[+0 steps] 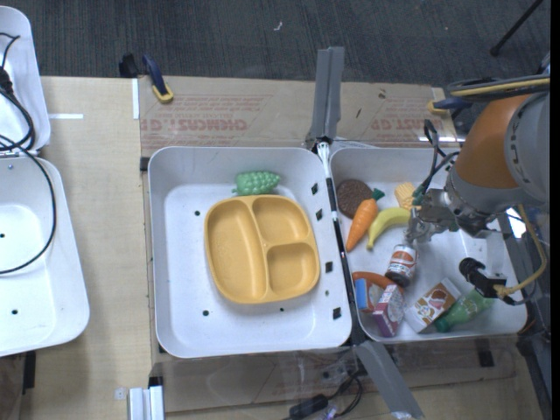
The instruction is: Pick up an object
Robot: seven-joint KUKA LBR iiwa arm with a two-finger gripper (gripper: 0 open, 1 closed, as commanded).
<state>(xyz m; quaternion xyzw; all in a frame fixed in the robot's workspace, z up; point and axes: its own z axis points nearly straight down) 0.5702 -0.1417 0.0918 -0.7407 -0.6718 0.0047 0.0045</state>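
My gripper [420, 231] hangs low in the right bin [503, 261], reaching in from the right. It is just above a small brown bottle with a red label [401, 265] and next to the right end of a yellow banana [388, 225]. An orange carrot [361, 224] lies left of the banana, and a brown round patty [353, 194] lies behind the carrot. A yellow cheese wedge [404, 193] sits at the back. Nothing can be seen held in the gripper.
Along the right bin's front lie a red piece [371, 279], a purple box [383, 315], a small carton [432, 305] and a green item [464, 310]. The left bin [175, 234] holds a yellow divided plate [261, 248] and a green toy [256, 182].
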